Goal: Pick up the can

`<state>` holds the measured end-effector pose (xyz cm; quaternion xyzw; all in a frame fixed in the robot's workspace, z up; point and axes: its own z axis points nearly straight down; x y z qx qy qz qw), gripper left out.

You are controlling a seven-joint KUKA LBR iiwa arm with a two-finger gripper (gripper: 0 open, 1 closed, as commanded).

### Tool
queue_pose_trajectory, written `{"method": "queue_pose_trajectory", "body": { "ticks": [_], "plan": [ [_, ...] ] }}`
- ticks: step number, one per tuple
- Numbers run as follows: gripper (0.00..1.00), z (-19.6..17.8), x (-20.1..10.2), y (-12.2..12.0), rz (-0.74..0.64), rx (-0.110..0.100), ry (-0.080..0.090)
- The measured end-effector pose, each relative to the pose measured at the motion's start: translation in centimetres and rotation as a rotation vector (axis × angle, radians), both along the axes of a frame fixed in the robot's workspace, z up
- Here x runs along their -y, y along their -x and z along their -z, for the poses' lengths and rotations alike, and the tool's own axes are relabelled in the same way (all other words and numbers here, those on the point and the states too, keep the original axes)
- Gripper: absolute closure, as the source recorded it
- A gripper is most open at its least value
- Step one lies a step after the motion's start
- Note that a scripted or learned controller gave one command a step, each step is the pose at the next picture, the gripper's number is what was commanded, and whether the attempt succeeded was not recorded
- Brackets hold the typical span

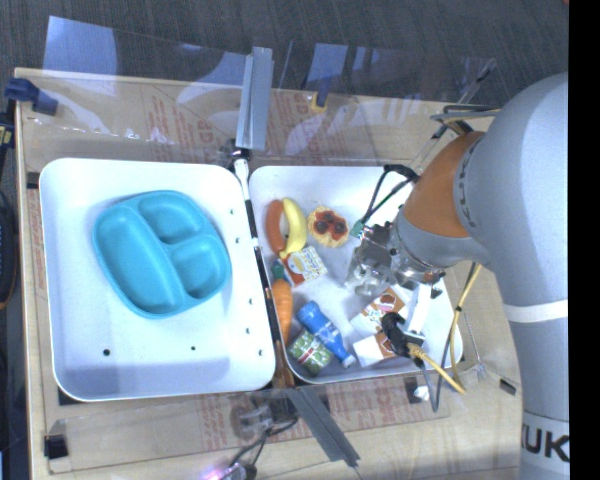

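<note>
We see 2 shallow white bins side by side. The left white bin [70, 358] holds a blue 3-part plastic tray [160, 250]. In the right white bin [310, 176], left of the gripper [368, 273], lie a yellow banana [294, 224], an orange carrot [283, 306] and a green can [307, 351].

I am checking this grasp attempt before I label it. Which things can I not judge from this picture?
- Gripper, camera view: its fingers blur into the clutter, so their state is unclear.
- Can: small; the label is unreadable, and the blue bottle crowds it.
- Right bin: the arm covers its right side.
- Carrot: its lower end is hidden at the bin wall.
</note>
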<state>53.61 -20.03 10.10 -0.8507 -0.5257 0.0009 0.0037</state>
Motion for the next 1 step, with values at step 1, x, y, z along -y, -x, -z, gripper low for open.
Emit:
{"method": "queue_pose_trajectory", "body": {
  "ticks": [1],
  "plan": [
    [0.00, 0.00, -0.01, 0.00, 0.000, 0.000, 0.000]
  ]
}}
